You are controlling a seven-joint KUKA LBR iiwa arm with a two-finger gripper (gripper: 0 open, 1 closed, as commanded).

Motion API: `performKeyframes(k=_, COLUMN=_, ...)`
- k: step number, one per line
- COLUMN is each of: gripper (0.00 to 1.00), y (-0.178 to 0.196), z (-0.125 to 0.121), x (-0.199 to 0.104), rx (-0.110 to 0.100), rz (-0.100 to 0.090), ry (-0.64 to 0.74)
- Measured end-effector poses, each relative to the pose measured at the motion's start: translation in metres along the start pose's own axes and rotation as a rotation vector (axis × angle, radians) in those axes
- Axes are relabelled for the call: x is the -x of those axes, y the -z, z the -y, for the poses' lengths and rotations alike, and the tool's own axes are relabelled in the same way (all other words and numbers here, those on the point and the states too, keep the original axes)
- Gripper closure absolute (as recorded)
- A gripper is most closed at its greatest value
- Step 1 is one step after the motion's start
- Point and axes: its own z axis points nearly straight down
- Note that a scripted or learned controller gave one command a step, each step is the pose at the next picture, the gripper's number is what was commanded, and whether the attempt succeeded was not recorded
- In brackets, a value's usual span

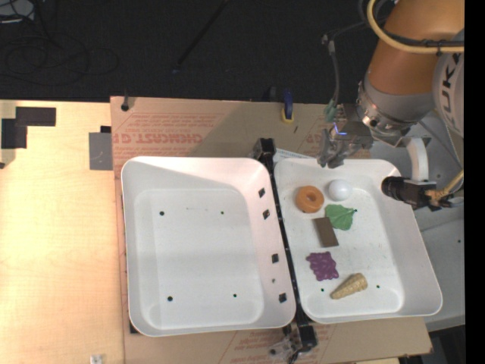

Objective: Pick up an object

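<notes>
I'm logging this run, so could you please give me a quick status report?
Gripper over right bin's far rim, nothing seen between fingers. Doughnut and white ball nearest, untouched. Nothing blocking.

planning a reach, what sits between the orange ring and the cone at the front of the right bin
In the camera view, the brown block and purple cluster lie between the orange ring and the cone. The green piece sits just right of that line.

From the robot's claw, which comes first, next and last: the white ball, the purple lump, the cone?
From the gripper, at the right bin's far edge:
1. White ball, just below it.
2. Purple lump, mid-bin, toward the near side.
3. Cone, by the near edge.
</notes>
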Motion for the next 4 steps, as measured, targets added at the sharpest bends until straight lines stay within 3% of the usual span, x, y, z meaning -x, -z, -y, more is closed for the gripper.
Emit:
performKeyframes(k=1, gripper=1.00, y=-0.017, z=0.049, x=-0.019, rx=-0.016, rz=-0.001, ry=-0.007)
performKeyframes(k=2, gripper=1.00, y=-0.018, z=0.133, x=-0.018, rx=-0.017, rz=-0.001, ry=-0.012)
performKeyframes(k=3, gripper=1.00, y=-0.062, z=0.133, x=0.031, rx=-0.017, rz=0.001, ry=-0.014)
performKeyframes(k=4, gripper=1.00, y=0.024, z=0.103, x=-0.008, rx=-0.002, rz=-0.001, ry=-0.003)
